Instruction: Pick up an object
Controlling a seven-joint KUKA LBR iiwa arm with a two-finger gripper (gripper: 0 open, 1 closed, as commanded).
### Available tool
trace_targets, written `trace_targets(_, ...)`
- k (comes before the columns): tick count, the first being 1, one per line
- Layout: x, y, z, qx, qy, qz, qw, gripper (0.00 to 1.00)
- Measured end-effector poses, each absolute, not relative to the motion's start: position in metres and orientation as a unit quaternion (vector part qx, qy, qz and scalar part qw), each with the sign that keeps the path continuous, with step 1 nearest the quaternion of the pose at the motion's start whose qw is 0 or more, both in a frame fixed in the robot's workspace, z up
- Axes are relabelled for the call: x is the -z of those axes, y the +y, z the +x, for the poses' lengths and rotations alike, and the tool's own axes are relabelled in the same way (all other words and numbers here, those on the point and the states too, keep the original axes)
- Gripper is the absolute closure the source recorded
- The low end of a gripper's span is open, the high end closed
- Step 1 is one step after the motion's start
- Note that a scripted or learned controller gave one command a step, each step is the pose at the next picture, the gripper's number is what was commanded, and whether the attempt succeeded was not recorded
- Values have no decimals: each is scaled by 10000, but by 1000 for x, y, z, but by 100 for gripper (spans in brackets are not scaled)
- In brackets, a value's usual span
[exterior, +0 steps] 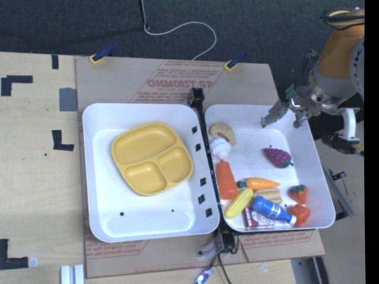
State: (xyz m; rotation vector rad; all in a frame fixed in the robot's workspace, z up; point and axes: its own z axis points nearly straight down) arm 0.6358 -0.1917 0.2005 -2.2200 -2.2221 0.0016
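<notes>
The arm reaches in over the top right corner of the right bin (314, 152); its hand (285, 114) hangs released, fingers spread, with nothing between them. The pick has not begun: this looks like the approach. The toys lie in that bin, the grapes (277, 156) nearest and alone, while the carrot (260, 183), corn (238, 202) and bottle (271, 209) crowd the lower part. The next move probably calls for lowering over the grapes and closing. The left bin (100, 176) holds a yellow tray (152, 157)

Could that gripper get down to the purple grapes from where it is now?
Probably yes. The gripper hovers over the right bin's upper edge, and the grapes lie apart from the other toys, nothing covering them.
</notes>
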Motion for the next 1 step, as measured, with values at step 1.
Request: trace_targets(1,-211,-191,636,-2,-7079,-7063,-1,100)
